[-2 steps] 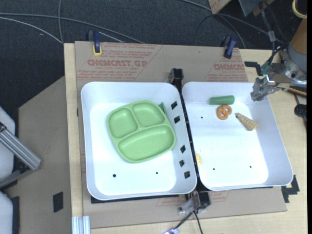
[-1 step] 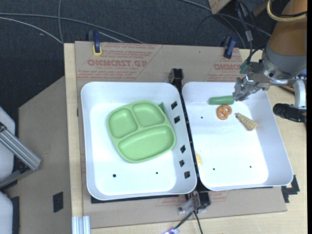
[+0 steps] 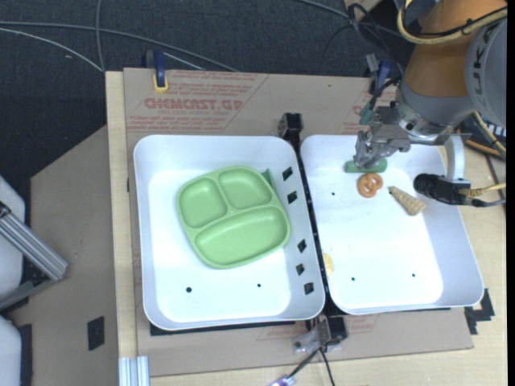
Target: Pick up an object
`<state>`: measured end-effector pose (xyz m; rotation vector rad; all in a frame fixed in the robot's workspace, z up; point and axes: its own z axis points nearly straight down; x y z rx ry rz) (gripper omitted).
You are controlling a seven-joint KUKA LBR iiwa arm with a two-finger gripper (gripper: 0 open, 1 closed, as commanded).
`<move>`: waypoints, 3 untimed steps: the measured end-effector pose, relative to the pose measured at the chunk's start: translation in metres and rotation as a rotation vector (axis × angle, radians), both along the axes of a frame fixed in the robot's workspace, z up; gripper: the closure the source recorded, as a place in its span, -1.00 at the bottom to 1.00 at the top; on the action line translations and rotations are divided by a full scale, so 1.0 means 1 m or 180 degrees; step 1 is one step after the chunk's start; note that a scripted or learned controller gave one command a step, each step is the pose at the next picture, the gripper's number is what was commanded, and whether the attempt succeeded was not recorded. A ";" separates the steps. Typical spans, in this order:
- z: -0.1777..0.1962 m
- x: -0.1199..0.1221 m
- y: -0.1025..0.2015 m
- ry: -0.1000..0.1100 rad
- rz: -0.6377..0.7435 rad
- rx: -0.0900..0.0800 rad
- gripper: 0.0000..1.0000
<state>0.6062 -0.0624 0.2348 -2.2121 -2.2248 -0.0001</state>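
the worktop (image 3: 209, 103) is a brown board with red print along its 12 o'clock edge, and it carries two shallow white bins side by side. the left bin (image 3: 161, 280) sits at 9 o'clock and the right bin (image 3: 402, 288) at 3 o'clock, their inner rims just beside each other.

the arm (image 3: 451, 47), grey with an orange band, comes in from about 2 o'clock and reaches down over the far part of the right bin.

a green divided plate (image 3: 233, 215) lies flat near the middle of the left bin, turned a little so its two small compartments face 12 o'clock and its large one faces 5 o'clock.

the pincer (image 3: 372, 158) hangs low near the 11 o'clock part of the right bin. we cannot tell whether it is released or clenched, and we see nothing plainly held in it.

the loose things all lie in the right bin. a tan cone (image 3: 408, 202) lies on its side at about 4 o'clock from the pincer, near it. an orange ring (image 3: 370, 185) lies just at 6 o'clock of the pincer. a small green piece (image 3: 356, 167) lies right under the pincer, partly hidden by it; we cannot tell if they touch. a tiny yellow bit (image 3: 327, 261) sits at the bin's 9 o'clock rim.
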 end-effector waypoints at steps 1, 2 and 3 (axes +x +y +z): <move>0.002 0.012 0.045 -0.0015 -0.0001 -0.0004 1.00; 0.007 0.017 0.095 -0.0015 0.0001 -0.0002 1.00; -0.009 0.026 0.139 -0.0010 -0.0003 -0.0005 1.00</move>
